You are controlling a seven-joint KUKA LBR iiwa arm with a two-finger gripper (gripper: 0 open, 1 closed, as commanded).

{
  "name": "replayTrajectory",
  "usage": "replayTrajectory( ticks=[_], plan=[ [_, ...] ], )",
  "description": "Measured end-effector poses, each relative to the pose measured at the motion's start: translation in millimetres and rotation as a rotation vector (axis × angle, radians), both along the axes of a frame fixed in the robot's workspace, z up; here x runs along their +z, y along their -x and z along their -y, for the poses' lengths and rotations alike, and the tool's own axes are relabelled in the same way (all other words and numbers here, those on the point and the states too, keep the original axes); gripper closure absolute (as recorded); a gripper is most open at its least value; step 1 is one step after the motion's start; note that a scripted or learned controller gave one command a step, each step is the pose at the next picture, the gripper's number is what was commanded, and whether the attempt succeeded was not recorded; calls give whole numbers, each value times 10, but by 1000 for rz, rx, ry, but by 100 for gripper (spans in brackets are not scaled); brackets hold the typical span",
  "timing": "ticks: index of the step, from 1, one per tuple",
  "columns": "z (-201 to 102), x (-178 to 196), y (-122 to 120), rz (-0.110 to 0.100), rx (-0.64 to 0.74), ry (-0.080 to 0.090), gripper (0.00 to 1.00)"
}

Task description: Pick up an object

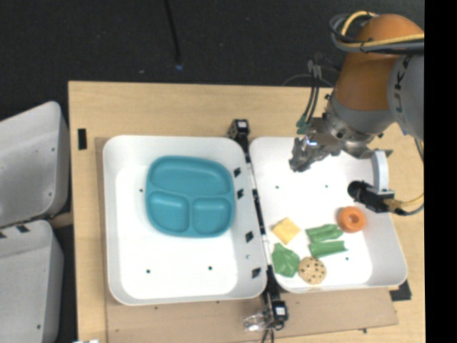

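— White plastic all round: two shallow bins side by side on the bench. Why is everything bunched in the right bin (357, 277)?

— It serves as the picking stock. A yellow cheese-like wedge (286, 230), a green leafy piece (285, 260), a speckled cookie (312, 269), two green bean pods (326, 239) and an orange ring-shaped piece (351, 219) crowd its near half. The left bin (121, 263) carries just a teal divided plate (191, 195).

— And the jaws (303, 156)?

— Hanging over the right bin's far-left corner, well apart from the cluster, nothing between them. Whether they are parted I cannot tell; they read as one dark blur.

— Room to move?

— Plenty, I judge. The far half of that bin is bare floor. The leafy piece lies close against the wall between the bins, so the orange piece looks the easier pick.
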State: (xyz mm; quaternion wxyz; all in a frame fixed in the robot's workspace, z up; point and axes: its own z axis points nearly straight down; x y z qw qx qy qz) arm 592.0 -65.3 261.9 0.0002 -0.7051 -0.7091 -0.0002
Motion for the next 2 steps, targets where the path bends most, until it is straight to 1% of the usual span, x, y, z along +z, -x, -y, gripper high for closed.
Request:
replayTrajectory(
  ticks=[1,2],
  plan=[
    [-603,-65,156,-1,1,0,100],
    [-1024,-145,353,-1,0,0,100]
  ],
)
